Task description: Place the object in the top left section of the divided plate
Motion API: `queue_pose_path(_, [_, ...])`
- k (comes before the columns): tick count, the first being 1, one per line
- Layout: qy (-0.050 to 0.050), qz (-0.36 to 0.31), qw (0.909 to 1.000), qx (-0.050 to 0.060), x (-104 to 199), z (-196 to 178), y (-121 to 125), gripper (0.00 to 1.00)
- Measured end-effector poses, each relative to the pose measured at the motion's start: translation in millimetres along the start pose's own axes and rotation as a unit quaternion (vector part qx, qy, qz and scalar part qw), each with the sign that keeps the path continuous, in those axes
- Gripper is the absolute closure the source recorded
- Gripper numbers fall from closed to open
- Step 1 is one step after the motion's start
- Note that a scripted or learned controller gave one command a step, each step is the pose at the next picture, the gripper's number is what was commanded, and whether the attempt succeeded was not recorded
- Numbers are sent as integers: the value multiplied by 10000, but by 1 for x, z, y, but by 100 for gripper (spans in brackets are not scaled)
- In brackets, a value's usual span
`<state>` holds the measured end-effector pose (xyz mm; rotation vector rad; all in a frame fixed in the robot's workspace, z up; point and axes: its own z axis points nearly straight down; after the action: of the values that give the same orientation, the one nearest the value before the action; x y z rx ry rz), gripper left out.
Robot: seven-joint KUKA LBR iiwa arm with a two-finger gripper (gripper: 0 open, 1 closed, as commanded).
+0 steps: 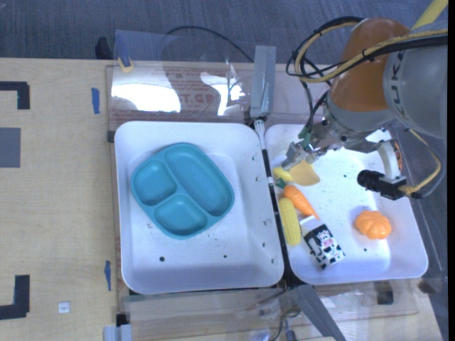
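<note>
- A pale wooden bench (50, 212) carries two shallow white bins side by side.
- The left white bin (142, 261) holds a turquoise plastic divided plate (183, 188) with three sections, lying flat near the bin's middle.
- In the right white bin (398, 261), along its left wall, a yellow toy corn cob (289, 221) lies lengthwise, touching an orange toy carrot (300, 199) just above it.
- A small black-and-white cow-patterned box (323, 246) sits beside the corn's lower end.
- A flat yellow wedge-shaped toy piece (303, 174) lies just under the end effector (304, 150); whether the fingers grasp it or stand released, I cannot tell.
- An orange toy pumpkin-like fruit (373, 224) rests further right, apart from the others.
- The grey arm with its orange band (370, 55) hangs over the right bin's upper part.
</note>
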<state>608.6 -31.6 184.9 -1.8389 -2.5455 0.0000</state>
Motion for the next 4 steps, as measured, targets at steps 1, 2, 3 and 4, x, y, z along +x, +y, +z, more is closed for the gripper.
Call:
queue_pose_path(1, [16,-30,10000,6,113,1,3,100])
queue_pose_path(2, [-49,-286,9995,-101,159,83,15,100])
queue_pose_path(3, [-134,-201,9997,-93,214,86,82,100])
queue_pose_path(4, [-113,-446,9989,8,199,87,135,100])
